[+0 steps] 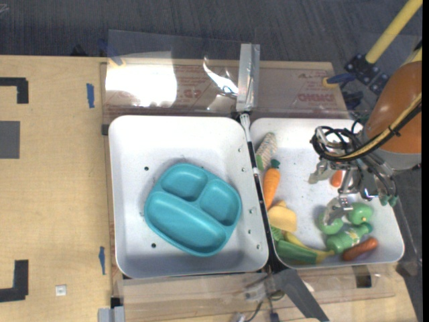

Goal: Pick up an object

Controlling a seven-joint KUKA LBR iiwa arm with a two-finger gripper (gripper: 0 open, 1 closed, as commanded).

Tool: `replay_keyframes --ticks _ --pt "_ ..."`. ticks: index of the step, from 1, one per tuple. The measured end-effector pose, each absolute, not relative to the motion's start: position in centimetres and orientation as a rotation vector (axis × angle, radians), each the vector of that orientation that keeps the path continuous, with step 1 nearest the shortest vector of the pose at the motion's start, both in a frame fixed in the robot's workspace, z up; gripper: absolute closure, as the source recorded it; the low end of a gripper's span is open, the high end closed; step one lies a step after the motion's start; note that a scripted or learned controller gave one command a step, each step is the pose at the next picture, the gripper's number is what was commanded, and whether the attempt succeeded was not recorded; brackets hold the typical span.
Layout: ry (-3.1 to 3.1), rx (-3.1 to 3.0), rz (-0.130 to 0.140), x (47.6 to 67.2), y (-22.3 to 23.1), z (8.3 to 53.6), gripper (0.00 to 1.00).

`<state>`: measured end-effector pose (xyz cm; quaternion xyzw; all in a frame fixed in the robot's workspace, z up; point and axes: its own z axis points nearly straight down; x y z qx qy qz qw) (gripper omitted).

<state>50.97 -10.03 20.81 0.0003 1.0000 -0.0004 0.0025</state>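
Right bin [295, 139] crowded: claw [340, 210] over green toys [348, 223], grip state unclear; carrot [271, 185] left.

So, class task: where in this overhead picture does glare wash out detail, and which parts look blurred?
Camera view: strong glare whitens the clear plastic sheet behind the left bin; the teal divided plate is sharp and evenly lit; the pincer over the toy vegetables in the right bin looks slightly soft.

Toy veg, right bin: carrot [270, 185] upright nr divider; corn [265, 150] above it; yellow piece [282, 217]; green items [348, 223] clustered front-right; red piece [360, 248].
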Motion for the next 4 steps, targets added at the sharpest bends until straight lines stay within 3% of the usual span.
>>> replay_keyframes --ticks 1,2,3,4 --pt "3.128 -0.262 -0.001 53.0 -15.2 9.7 0.00" --pt "3.104 -0.392 -0.003 53.5 -17.0 8.9 0.00" --pt "3.096 -0.453 -0.009 53.4 -16.1 9.0 0.00" --pt "3.019 -0.810 -0.006 52.7 -17.6 9.0 0.00"
